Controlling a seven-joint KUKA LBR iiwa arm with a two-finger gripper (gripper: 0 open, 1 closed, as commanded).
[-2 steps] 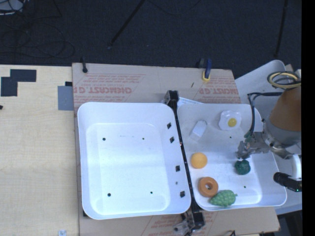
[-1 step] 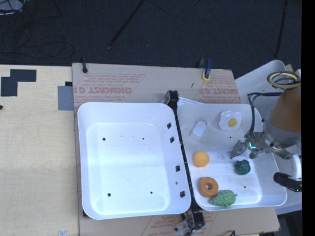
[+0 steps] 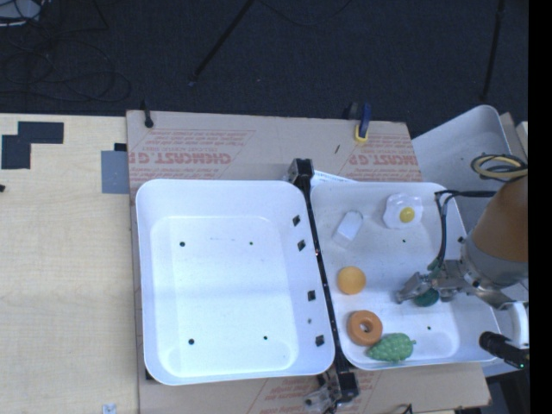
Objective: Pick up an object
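My gripper (image 3: 420, 290) is low in the right bin (image 3: 457, 339), near its middle right, reaching in from the right under the orange-banded wrist (image 3: 507, 227). A small dark green object (image 3: 426, 298) sits directly under the gripper and is partly covered by it. To its left lies an orange ball (image 3: 350, 279). An orange ring like a doughnut (image 3: 366, 327) and a knobbly light green object (image 3: 391, 348) lie near the bin's front edge. A white block (image 3: 348, 225) and a fried-egg toy (image 3: 404, 212) sit toward the back.
The left bin (image 3: 155, 231) sits beside the right one, with a black divider rail (image 3: 315, 266) between them. Both rest on a cardboard sheet (image 3: 216, 149) on the bench. White equipment with a yellow cable (image 3: 496, 164) stands at the right, behind the arm.
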